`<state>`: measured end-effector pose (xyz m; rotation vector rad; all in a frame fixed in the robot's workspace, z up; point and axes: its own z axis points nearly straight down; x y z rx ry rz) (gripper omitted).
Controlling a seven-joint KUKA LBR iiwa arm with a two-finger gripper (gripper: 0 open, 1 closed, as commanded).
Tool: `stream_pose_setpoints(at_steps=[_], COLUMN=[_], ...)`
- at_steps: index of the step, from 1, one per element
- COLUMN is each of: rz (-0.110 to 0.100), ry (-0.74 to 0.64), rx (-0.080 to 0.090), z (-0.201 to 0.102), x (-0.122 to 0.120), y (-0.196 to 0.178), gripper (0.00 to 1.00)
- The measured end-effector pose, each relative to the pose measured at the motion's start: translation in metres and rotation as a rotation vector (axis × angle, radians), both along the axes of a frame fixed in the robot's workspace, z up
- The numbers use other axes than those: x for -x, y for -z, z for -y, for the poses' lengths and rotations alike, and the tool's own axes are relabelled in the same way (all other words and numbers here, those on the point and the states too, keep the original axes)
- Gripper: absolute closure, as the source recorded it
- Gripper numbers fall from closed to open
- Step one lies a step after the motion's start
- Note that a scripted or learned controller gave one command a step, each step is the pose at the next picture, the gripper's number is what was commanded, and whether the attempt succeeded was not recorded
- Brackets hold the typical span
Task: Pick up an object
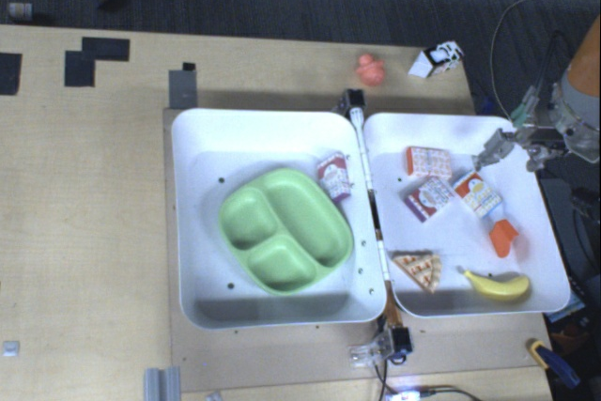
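At the frame's right edge the gripper [512, 143] hovers, grip unclear; best lowered squarely over the carton [477, 195] below it.

Right bin [556, 258] toys: banana [495, 284], pizza slice [418, 269], orange block [503, 238], three small cartons [431, 198] lying flat
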<state>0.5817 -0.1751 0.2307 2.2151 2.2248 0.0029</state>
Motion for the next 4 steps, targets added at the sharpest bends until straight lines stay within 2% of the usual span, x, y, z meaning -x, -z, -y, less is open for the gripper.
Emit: stream_pose_setpoints(at_steps=[1, 2, 3, 4], rz=[-0.003, 0.006, 0.014, 0.013], ry=[0.001, 0.002, 0.001, 0.001], rx=[-0.001, 0.001, 0.002, 0.002], z=[-0.038, -0.085, -0.085, -0.085], x=[0.035, 0.070, 0.068, 0.068], y=[0.094, 0.144, 0.132, 0.132], gripper=[0.00, 0.00, 1.00, 0.00])
